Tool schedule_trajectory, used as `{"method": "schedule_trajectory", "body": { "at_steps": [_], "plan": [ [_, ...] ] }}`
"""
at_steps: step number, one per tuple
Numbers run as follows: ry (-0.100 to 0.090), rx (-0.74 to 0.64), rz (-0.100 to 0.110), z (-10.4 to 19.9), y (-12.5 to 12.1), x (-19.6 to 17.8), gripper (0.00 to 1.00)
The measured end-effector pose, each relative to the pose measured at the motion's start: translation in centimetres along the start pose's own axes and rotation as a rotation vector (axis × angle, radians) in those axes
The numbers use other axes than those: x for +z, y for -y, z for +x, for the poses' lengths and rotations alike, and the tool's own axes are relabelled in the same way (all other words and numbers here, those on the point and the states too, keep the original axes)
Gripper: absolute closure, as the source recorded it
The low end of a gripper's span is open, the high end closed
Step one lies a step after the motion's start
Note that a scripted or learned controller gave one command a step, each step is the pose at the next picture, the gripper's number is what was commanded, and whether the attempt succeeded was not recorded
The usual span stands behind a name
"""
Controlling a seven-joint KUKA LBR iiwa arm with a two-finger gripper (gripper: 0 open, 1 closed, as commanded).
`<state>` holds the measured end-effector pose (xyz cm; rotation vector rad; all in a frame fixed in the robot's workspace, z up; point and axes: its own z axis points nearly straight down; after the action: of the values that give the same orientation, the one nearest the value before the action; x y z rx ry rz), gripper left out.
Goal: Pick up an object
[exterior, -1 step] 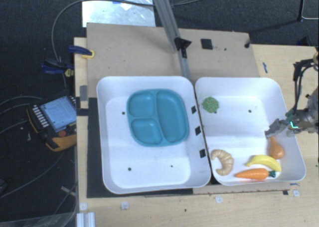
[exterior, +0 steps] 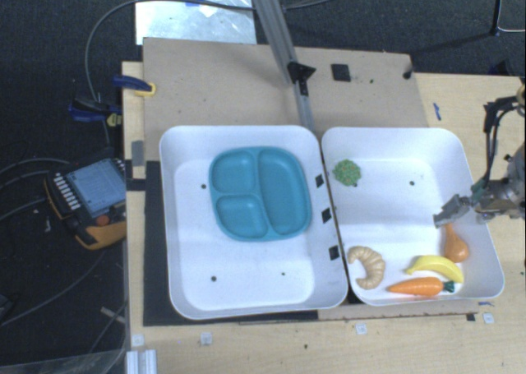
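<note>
In the right bin (exterior: 386, 150), nearest the viewer, a carrot (exterior: 417, 287) and a banana (exterior: 436, 266) are shown touching at the near right corner, with a croissant (exterior: 367, 265) to their left. An orange pear-shaped piece (exterior: 456, 245) lies just beyond the banana, directly beneath the gripper (exterior: 454, 210), and is judged the likely target. Whether the gripper is open cannot be told; nothing is seen held. Farther off, broccoli (exterior: 347, 172) sits alone. A blue divided plate (exterior: 260, 192) occupies the left bin (exterior: 185, 224).
</note>
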<state>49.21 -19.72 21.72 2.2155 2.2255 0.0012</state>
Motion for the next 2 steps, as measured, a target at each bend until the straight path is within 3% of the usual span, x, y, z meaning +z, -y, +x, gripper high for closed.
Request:
{"method": "schedule_trajectory", "body": {
  "at_steps": [2],
  "plan": [
    [-0.003,0.003,0.003,-0.1,0.4,10.6,0.00]
  ]
}}
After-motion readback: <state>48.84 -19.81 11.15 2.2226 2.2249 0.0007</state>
